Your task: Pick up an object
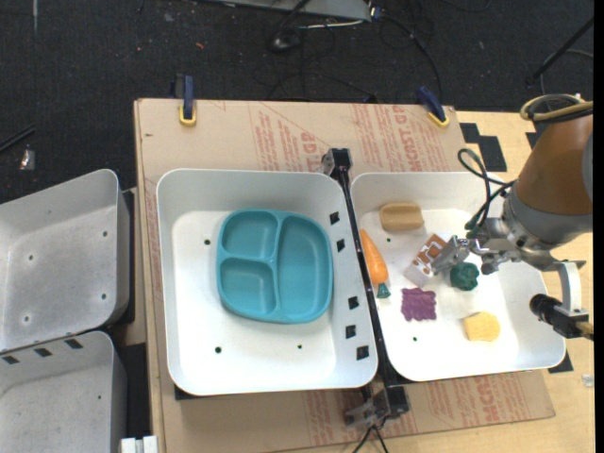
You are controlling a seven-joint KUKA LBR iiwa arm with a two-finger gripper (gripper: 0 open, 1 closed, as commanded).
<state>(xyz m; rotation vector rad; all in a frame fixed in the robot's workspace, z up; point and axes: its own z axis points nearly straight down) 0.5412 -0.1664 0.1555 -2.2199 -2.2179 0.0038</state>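
Note:
The right bin [528, 352] holds several small objects. A tan bread-shaped piece [401, 217] lies at its back, and an orange carrot [375, 258] rests along its left wall. Near the middle sit a small white and brown box [429, 256] and a dark green lump [463, 276]. A purple piece [418, 304] and a yellow piece [481, 327] lie toward the front. My gripper [472, 256] hangs low over the bin, just above the green lump and right of the box. Nothing is visibly lifted.
The left bin [189, 347] holds a teal divided plate [276, 265]. A black divider [359, 281] runs between the two bins. The arm [552, 192] covers the right bin's far right side. Grey trays [57, 253] lie off the bench to the left.

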